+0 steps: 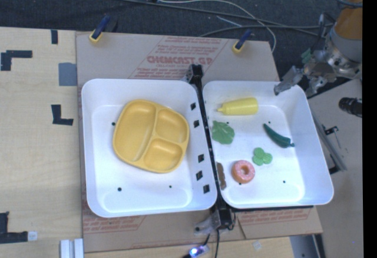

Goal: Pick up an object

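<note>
The right bin (312,151) holds a yellow squeeze bottle (238,107) lying on its side near the back. Also in it are a light green leafy piece (222,132), a dark green pepper (277,135), a small green floret (262,156) and a pink doughnut (242,171). My gripper (290,82) hangs above the bin's back right corner, to the right of the bottle and apart from every object. Nothing shows in its grasp.
The left bin (97,151) carries a yellow divided plate (151,135). A black divider (203,133) runs between the bins, with a small brown item (220,175) beside it. Cables cross the dark floor behind the cardboard, and two clamps (99,29) hold its back edge.
</note>
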{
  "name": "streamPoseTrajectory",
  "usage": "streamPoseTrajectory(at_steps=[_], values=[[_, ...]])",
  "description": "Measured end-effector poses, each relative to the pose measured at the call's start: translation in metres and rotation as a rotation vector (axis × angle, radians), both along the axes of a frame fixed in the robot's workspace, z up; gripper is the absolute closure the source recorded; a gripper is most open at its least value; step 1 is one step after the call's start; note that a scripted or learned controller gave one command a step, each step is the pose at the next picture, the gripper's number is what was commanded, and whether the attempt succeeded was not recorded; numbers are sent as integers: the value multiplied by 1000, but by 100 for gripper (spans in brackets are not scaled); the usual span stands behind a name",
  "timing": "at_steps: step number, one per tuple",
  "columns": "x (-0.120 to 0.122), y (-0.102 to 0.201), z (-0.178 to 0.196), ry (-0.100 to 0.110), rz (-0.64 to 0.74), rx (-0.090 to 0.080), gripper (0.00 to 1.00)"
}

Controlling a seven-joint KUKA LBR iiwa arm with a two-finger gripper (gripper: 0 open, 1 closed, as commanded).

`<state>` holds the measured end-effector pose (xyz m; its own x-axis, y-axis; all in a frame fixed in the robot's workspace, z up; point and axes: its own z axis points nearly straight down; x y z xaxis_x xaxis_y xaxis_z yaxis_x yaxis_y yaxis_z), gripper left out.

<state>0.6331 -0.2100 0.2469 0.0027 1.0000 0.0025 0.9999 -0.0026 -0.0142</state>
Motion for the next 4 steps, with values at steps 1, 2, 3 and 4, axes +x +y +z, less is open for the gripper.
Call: streamPoseTrajectory(at_steps=[1,2,3,4], values=[[3,1,8,-13,4,-3,0],[-3,0,-55,-7,4,-2,0],[-3,-2,-120,-8,4,-3,0],[-3,-1,-164,-14,6,-5,0]])
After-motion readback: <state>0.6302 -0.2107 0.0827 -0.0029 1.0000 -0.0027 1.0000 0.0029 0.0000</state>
